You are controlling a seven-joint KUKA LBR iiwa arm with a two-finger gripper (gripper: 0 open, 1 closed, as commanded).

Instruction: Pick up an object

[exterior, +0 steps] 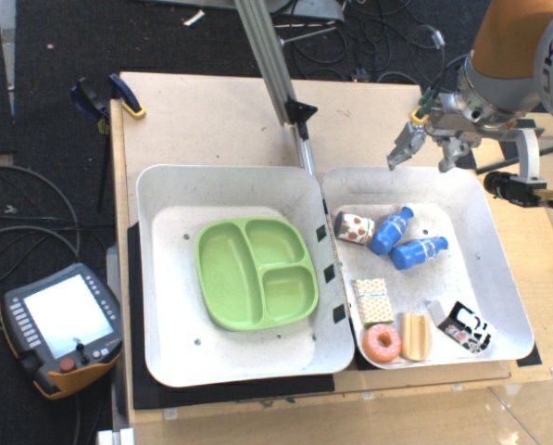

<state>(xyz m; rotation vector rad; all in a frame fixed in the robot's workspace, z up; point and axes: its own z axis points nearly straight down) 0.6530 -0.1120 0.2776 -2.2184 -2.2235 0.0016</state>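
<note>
Hand (426,148) open and holding nothing, above far edge of right bin (498,248). Inside: two blue bottles (404,239), donut (382,342), bread roll (415,336). Left bin (165,211) with green divided plate (257,273). Tan bench (211,119); dark floor, cables, pendant (61,327) at left.

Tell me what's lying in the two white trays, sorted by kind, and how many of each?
Green divided plate: 1
Blue bottles: 2
Small red-and-white cup: 1
Patterned packet: 1
Pink doughnut: 1
Bread roll: 1
Small black-and-white item: 1
Total: 8
</note>
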